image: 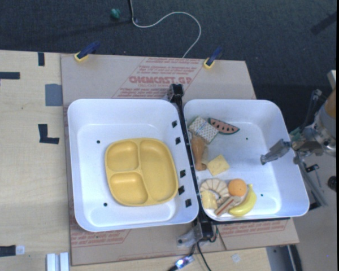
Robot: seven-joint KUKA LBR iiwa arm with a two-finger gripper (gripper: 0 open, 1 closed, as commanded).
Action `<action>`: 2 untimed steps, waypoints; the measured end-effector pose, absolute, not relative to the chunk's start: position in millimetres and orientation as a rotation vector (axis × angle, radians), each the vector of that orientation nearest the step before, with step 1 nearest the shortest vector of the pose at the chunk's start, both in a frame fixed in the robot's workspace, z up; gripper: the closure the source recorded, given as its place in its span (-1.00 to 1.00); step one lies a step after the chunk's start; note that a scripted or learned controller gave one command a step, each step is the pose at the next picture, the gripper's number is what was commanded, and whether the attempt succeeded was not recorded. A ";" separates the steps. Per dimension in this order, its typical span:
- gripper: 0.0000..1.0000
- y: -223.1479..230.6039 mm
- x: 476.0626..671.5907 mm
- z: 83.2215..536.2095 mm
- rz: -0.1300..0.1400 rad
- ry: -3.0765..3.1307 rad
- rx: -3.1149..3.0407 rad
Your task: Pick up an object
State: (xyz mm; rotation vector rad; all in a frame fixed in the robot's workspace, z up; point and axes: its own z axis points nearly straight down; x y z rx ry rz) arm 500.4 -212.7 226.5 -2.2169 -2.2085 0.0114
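Yellow plastic banana (244, 204) lies untouched at the right bin's (271, 113) front edge; gripper (274, 152) hovers empty, nothing picked yet.

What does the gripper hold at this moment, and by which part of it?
Nothing is held. The gripper sits over bare floor at the right side of the right bin, apart from the toy food pieces, with no object between its fingers.

Robotics lab, staged for grasping trials.

Two white bins (79, 151) clamped side by side on a cardboard sheet (158, 78) over the counter (22, 168); black tape marks (45, 134) at 9 o'clock, loose white cable (169, 18) at 12, toy food (231, 196) at 5.
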 end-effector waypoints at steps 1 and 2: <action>-1.00 -212.2 503.3 233.1 0.002 -2.221 -2.220; -1.00 -217.8 503.0 170.8 0.006 -2.217 -2.217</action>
